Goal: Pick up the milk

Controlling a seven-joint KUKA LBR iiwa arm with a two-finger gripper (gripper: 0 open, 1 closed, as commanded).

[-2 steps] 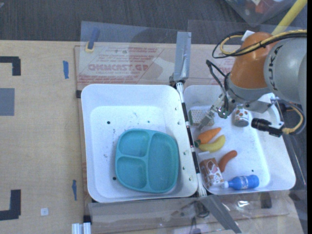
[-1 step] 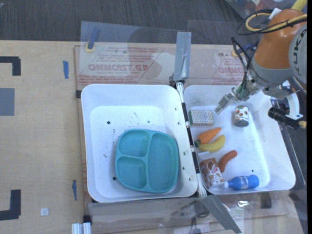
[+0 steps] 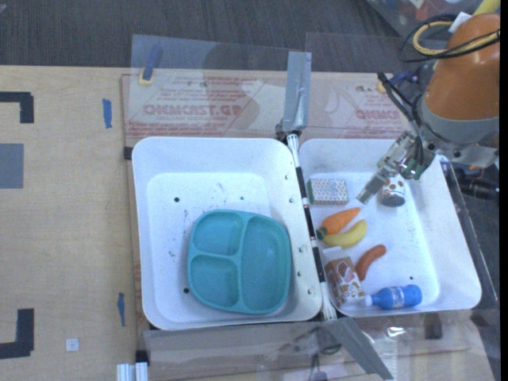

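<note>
I am hovering the two-finger gripper (image 3: 394,175), grip state indeterminate, well behind the brown-and-white milk carton (image 3: 342,279), staging an approach.

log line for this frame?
gripper: above right bin, near can | milk: front of right bin, not held | teal tray: left bin

Worktop (image 3: 63,236): two bins side by side.

Left bin (image 3: 151,165): a divided tray (image 3: 238,262) lies in its near half, toward the right wall.

Right bin (image 3: 452,252):
- sponge block (image 3: 329,190) at the left wall, far half;
- carrot (image 3: 341,218) and banana (image 3: 349,233) touching, just nearer than the sponge block;
- sausage (image 3: 370,260) nearer again, mid-bin;
- milk carton (image 3: 343,280) in the near left corner;
- bottle (image 3: 394,297) on its side along the near wall, right of the milk carton;
- small can (image 3: 392,191) in the far half, with the claw (image 3: 387,179) over it.
</note>
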